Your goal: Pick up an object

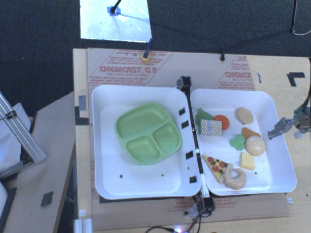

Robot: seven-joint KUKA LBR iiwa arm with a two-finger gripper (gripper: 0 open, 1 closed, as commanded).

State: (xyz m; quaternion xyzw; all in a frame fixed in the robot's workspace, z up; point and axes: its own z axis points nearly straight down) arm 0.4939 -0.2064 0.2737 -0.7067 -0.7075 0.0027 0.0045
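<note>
Ring-shaped bread (235,178): tan; at the front of the right bin (279,181), touching the tip end of the pizza slice
Pizza slice (215,165): flat, just left of the bread ring, near the wall between the two bins
Cheese block (247,161): yellow; just above the bread ring and below the cream ball
Cream ball (255,145): pale and round; mid-right of the bin; it touches the orange piece behind it
Orange piece (249,132): carrot-coloured, tilted; between the cream ball and the tan lump
Small green leaf (237,142): flat, just left of the cream ball
Tan lump (245,115): oval; at the back of the bin, apart from the others
Checkered box (211,127): white with a coloured pattern; the red ball (222,122) sits against its right side and a dark green leafy piece (203,115) against its back left
Gripper (278,129): grey; over the right rim of the right bin, near the cream ball but apart from it; whether it is open or closed cannot be told, and no object can be made out in it
Left bin (104,181): holds a green divided plate (147,133), three compartments, lying slantwise
</note>
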